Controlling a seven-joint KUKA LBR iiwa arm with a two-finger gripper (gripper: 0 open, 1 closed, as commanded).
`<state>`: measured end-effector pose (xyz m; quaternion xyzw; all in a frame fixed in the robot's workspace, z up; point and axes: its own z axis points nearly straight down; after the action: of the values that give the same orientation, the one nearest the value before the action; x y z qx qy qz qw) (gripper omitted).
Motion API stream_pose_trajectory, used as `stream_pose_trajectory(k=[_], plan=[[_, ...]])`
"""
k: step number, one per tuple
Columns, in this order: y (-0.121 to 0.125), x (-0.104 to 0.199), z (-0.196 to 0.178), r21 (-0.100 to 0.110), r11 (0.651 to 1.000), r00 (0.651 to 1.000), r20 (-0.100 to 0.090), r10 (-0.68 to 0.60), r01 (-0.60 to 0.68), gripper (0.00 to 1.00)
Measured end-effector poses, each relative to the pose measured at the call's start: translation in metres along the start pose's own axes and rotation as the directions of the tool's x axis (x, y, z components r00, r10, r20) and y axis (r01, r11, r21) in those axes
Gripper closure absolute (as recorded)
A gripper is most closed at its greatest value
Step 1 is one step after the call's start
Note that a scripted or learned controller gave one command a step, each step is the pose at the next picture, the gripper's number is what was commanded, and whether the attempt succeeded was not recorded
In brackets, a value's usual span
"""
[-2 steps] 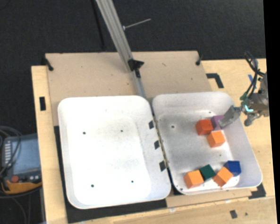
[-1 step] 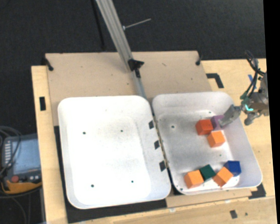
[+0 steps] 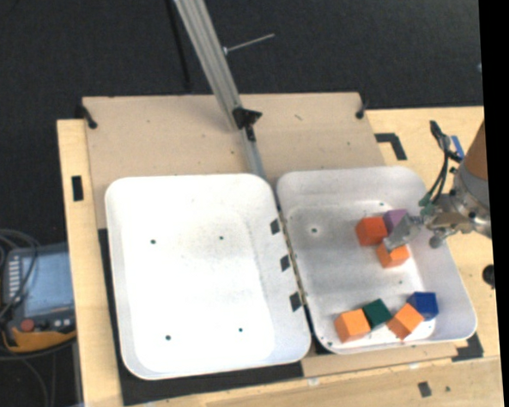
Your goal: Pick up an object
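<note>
two white bins are seen side by side: the left bin (image 3: 198,270) and the right bin (image 3: 340,202). the grey arm (image 3: 471,202) is reached in from the right, its gripper (image 3: 400,237) lowered among a purple block (image 3: 395,220), a red-orange block (image 3: 371,231) and a small orange block (image 3: 393,255); its grasp cannot be told. an orange block (image 3: 352,324), green block (image 3: 377,312), another orange block (image 3: 406,319) and blue block (image 3: 423,303) are gathered at the near edge.
</note>
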<state>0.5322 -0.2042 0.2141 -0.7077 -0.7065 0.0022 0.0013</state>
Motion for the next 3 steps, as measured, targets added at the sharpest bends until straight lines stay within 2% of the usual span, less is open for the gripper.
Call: stream_pose_trajectory(k=[1, 2, 3], plan=[[0.006, 0.006, 0.051, -0.001, 1.0, 1.0, 0.0, 0.003, -0.003, 0.0], [0.002, 0.007, 0.094, -0.002, 1.0, 1.0, 0.001, 0.002, -0.002, 0.0], [0.004, 0.007, 0.08, -0.011, 1.0, 1.0, 0.0, 0.008, -0.008, 1.0]])
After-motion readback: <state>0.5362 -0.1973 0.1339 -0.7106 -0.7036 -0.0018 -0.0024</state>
